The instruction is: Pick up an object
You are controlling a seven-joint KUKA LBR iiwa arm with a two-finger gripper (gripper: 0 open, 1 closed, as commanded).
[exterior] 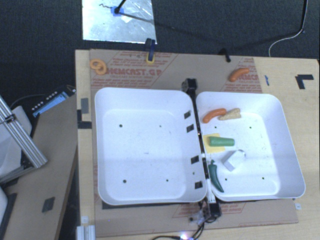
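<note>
The right bin (285,134) holds several small objects near its left side. An orange sausage-shaped piece (214,114) lies beside a tan piece (230,115) at the back. A green cylinder (221,141) rests on a yellow block (211,138). A white angular piece (231,160) lies in front of them, and a dark green pepper-like piece (215,177) sits at the bin's front left corner.
The left bin (107,134) stands beside the right one. On the bench behind the bins lie an orange ring (98,66), a yellow and blue clip (150,51) and an orange sausage shape (239,74). A metal frame (20,139) stands at the far left.
</note>
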